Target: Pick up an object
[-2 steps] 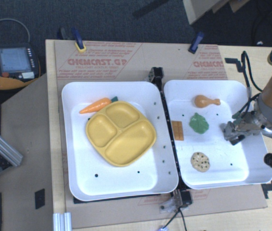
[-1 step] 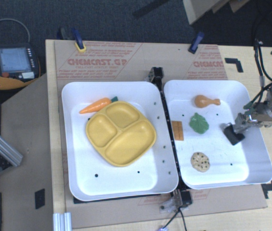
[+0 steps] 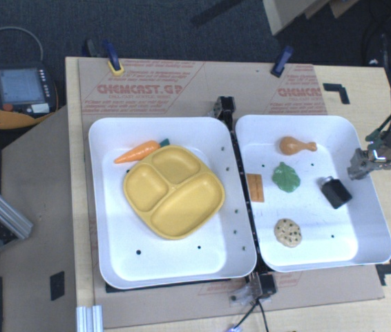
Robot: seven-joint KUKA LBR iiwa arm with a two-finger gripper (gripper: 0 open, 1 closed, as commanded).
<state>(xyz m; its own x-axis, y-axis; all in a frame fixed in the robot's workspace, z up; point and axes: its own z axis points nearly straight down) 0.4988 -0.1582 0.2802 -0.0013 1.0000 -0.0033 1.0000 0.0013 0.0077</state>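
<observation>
The right bin (image 3: 368, 244) holds a tan drumstick (image 3: 296, 145) at the back and a green broccoli piece (image 3: 286, 178) just in front of it. A brown cracker bar (image 3: 255, 187) lies along its left wall, a speckled cookie (image 3: 288, 232) sits near the front, and a small black block (image 3: 336, 191) lies to the right. My gripper (image 3: 363, 163) hangs over the bin's right rim, just above and right of the black block. Nothing shows in its grasp.
The left bin (image 3: 112, 254) carries a yellow divided plate (image 3: 174, 192) with an orange carrot (image 3: 137, 151) at its back left edge. Clamps stand at the bench's back edge, and a pendant (image 3: 17, 88) lies off the bench to the left.
</observation>
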